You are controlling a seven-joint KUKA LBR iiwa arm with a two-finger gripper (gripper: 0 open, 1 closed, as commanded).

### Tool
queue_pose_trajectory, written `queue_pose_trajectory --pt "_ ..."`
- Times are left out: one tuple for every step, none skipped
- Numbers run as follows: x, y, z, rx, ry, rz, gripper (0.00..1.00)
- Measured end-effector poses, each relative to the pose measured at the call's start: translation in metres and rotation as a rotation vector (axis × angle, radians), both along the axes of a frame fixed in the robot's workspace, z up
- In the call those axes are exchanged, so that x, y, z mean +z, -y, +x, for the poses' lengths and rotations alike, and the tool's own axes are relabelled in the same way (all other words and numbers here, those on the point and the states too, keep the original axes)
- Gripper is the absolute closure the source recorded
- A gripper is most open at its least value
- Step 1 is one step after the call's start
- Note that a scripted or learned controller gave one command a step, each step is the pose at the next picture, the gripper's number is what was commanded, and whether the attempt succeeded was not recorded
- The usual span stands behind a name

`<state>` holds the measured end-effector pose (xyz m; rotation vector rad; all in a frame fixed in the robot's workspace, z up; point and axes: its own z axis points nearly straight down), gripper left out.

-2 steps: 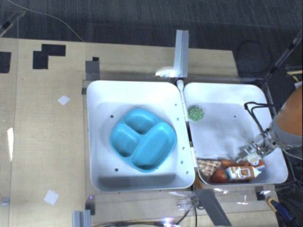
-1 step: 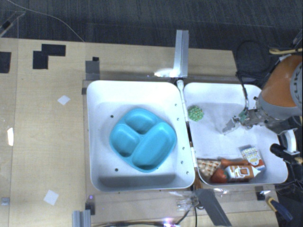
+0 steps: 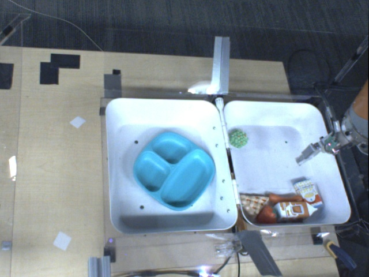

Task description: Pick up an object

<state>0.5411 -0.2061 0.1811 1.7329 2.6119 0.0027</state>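
1. Near edge of the right bin (image 3: pixel 288 111): a cluster of food items lies along the near wall. It comprises a waffle-patterned piece (image 3: pixel 250 202), a red tomato-like item (image 3: pixel 266 214), an orange carton (image 3: pixel 294 210) and a small white-and-yellow packet (image 3: pixel 306 188). The cluster items touch or overlap, so a clean two-finger grasp on one of them is judged difficult.

2. Middle of the right bin, right side: the gripper (image 3: pixel 308 152) hangs above the bin floor on the arm that enters from the right. It carries nothing. Whether it stands released or clenched cannot be told from this view.

3. Far left of the right bin: a small green ball (image 3: pixel 238 138) lies alone, just beside the divider between the bins. It is well apart from the gripper, to its left and slightly farther. It is judged the easiest target, as nothing crowds it.

4. Procedure: centre the gripper over the chosen item before descending. Keep clear of the bin wall and the divider. Descend until the item sits between the closing surfaces, then lift straight up.

5. Left bin (image 3: pixel 124 154): a blue compartment plate (image 3: pixel 174 169) lies in the middle, far from the gripper.
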Motion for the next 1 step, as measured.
queue_pose_trajectory --pt "-0.0828 -0.0002 -0.0527 0.004 -0.002 0.001 0.00"
